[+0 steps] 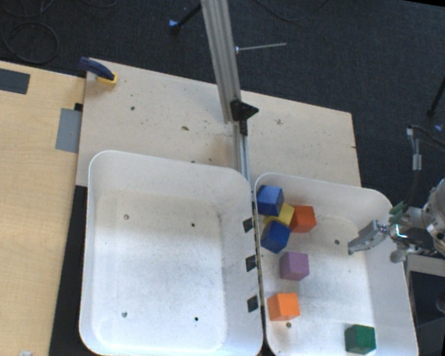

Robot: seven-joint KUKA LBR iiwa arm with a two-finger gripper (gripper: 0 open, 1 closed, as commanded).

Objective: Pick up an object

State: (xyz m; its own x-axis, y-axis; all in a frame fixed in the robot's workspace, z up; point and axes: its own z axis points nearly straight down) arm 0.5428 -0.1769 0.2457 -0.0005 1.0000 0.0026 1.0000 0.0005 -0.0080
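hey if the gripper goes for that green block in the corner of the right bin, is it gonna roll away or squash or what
The green block looks like a flat-faced cube, so it will probably slide, not roll. Its crisp edges suggest something stiff, unlikely to squash. It sits close to the right bin's curved near corner, so a push might wedge it against the wall. The gripper is well away from it.

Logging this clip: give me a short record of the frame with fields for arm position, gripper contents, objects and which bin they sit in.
arm: enters from the right, gripper over right bin
gripper contents: nothing seen between fingers
right bin objects: two blue cubes, yellow cube, orange-red cube, purple cube, orange cube, green cube
left bin: no objects seen
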